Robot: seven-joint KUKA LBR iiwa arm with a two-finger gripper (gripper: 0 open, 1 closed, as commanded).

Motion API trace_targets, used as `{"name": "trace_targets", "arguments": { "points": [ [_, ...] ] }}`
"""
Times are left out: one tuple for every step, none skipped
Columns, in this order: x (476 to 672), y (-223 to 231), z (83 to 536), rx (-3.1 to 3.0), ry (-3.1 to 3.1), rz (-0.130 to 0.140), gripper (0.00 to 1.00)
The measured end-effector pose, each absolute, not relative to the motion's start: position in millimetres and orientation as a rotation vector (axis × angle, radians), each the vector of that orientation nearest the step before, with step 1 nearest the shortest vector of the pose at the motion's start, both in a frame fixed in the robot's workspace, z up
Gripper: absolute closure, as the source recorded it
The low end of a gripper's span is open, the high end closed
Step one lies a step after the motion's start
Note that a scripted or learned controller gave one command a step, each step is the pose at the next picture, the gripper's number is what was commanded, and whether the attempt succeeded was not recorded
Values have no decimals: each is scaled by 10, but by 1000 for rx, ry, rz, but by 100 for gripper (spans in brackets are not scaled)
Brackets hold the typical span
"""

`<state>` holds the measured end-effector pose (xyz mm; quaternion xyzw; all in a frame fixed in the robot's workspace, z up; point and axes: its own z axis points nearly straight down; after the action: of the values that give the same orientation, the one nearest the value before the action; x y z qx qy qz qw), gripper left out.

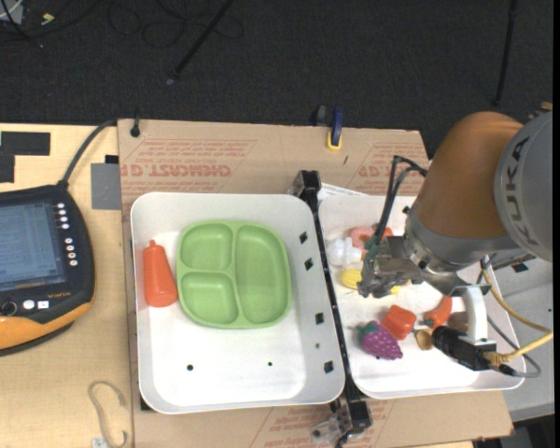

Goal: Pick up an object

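The right bin (420, 379) holds small toy foods: a purple grape bunch (382, 342), a red-orange block (399, 321), an orange piece (440, 312), a yellow piece (352, 277), a pink piece (359, 237) and a white piece (339, 249). My gripper (377, 274) hangs low over the bin's middle, just right of the yellow piece and above the red-orange block. The arm's grey and orange body hides the bin's far right part.
In the left bin (168, 381) lie a green divided plate (234, 274) and an orange bottle-shaped toy (159, 273) at its left. A black divider (319, 278) separates the bins. A teach pendant (33, 264) lies on the bench at far left. A cable (504, 355) trails at right.
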<state>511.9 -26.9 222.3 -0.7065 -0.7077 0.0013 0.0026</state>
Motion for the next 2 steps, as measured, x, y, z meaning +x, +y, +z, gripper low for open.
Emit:
{"name": "trace_targets", "arguments": {
  "points": [
    [5065,161,2190,-2217,-2220,3,100],
    [4869,662,2305,-2217,-2220,4,100]
  ]
}}
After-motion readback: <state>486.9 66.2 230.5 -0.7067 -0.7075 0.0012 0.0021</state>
